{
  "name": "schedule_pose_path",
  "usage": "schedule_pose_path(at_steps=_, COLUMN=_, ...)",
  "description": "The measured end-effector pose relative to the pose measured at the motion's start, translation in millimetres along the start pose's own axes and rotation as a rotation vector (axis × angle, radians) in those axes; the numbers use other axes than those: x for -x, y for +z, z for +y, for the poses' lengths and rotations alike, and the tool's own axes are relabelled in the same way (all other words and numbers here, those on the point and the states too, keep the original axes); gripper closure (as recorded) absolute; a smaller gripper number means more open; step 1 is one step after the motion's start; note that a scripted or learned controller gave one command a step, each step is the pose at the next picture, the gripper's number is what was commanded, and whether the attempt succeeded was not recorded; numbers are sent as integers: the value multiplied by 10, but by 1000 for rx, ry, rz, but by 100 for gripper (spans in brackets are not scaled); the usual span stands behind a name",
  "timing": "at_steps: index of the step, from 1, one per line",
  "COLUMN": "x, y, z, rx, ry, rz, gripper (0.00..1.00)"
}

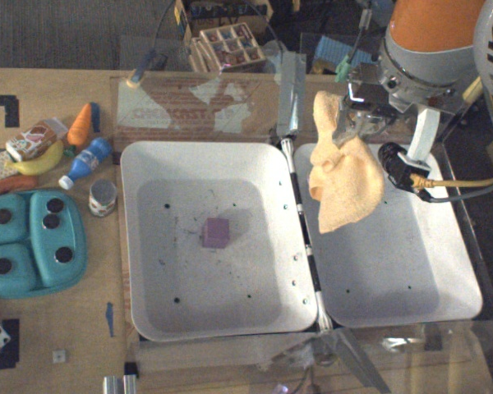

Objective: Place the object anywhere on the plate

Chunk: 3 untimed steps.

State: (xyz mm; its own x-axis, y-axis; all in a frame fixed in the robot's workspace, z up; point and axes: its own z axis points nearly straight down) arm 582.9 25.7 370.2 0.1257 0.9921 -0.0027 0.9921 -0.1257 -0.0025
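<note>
Camera view, one entry. Your gripper [351,120] hangs over the far edge of the right bin [444,302], near that bin's far left corner. It is closed on the top of a pale yellow cloth [343,179]; the cloth drapes down from the fingers, bunched at the top and spreading wider below, and its lower part hangs over the far left part of the right bin. You cannot tell from here whether its bottom edge touches the bin floor.

The left bin [148,302] holds a small purple square block [215,233], lying flat near the middle of its floor, well apart from the cloth. The raised rims where the two bins meet stand between cloth and block. Both bin floors are white with a few dark specks and a greyish scuffed area in the middle.

On the bench [49,97] beyond the left bin's left edge you have a teal tray [33,238] with round dark spots, a small grey can [103,196] just beside the bin's rim, a blue and white bottle [86,161] lying on its side, an orange carrot [81,123], a banana [34,164] and a small red and white package [31,141] resting on it.

Behind the bins lies a clear sheet [197,105], and past the bench's far edge a box of small items [230,43] sits in dim clutter. A black cable [403,167] with a yellow lead runs along the arm's side.
</note>
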Motion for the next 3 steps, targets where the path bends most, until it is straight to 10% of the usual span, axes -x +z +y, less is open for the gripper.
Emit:
schedule_pose_path(at_steps=1, x=-322, y=276, z=787, rx=1, ry=91, rz=0, gripper=100)
schedule_pose_path(at_steps=2, x=-530, y=-110, z=784, rx=1, ry=337, rz=0, gripper=100)
schedule_pose_path(at_steps=3, x=-1035, y=2063, z=711, rx=-4, ry=221, rz=1, gripper=100)
